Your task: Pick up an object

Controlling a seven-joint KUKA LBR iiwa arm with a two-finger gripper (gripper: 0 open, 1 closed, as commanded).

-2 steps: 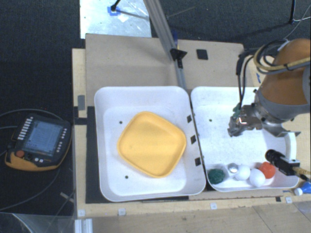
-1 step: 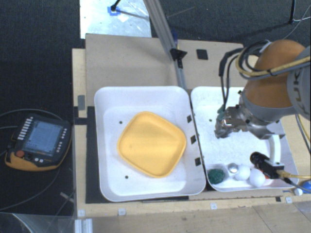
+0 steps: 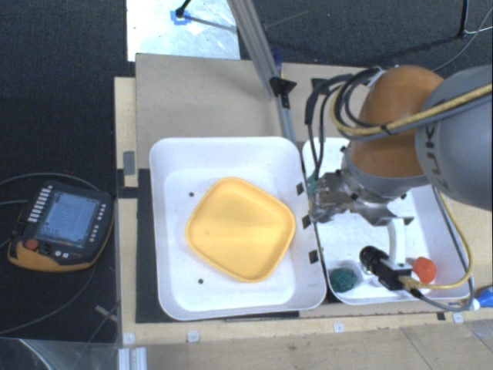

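Far left of the yellow plate point(image 3: 240, 228), off the bench, lies a control pendant point(image 3: 58, 230). The plate rests in the left bin point(image 3: 173, 284). Just right of the plate the gripper point(image 3: 327, 200) hangs over the right bin point(image 3: 433, 220); whether it is open or closed I cannot tell. Further right and lower lie a green thing point(image 3: 343, 277) and perhaps an orange ball point(image 3: 424, 269). Descending here, the gripper could strike the bin wall and grasp nothing.
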